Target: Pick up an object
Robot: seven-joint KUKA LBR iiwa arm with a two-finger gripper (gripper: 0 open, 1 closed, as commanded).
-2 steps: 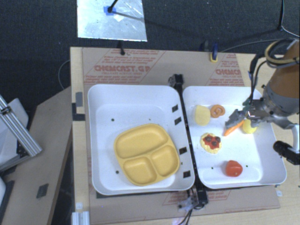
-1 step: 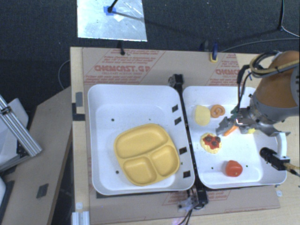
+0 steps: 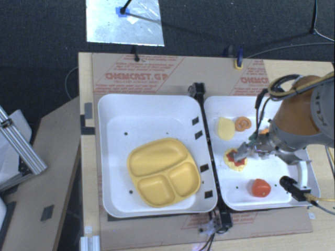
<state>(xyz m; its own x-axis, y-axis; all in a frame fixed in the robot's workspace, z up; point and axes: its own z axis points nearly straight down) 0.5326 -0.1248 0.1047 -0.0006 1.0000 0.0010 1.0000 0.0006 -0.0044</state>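
The left bin (image 3: 152, 104) holds a yellow divided tray (image 3: 164, 170) with three compartments, lying a little askew toward the bin's near side. The right bin (image 3: 230, 200) holds four small things: a pale yellow piece (image 3: 226, 128) near the far side, an orange swirled piece (image 3: 243, 123) just beside it, a red and yellow piece (image 3: 234, 161) near the middle, and a red round piece (image 3: 261, 187) toward the near edge, apart from the rest.

Both bins sit on a brown board (image 3: 146, 72) printed with red lettering, which lies on a tan bench (image 3: 57, 140). Beyond the bench is dark carpet with a shiny grey sheet (image 3: 123, 14) on it. Black cables (image 3: 272, 43) run across the floor, and a metal frame piece (image 3: 18, 145) leans in at the left.

The arm (image 3: 301, 114) reaches over the right bin. Its gripper (image 3: 242, 153) is low, its tip at the red and yellow piece and seemingly touching its upper edge. The view is too blurred here to tell whether the fingers are spread or closed, and nothing can be seen lifted between them.
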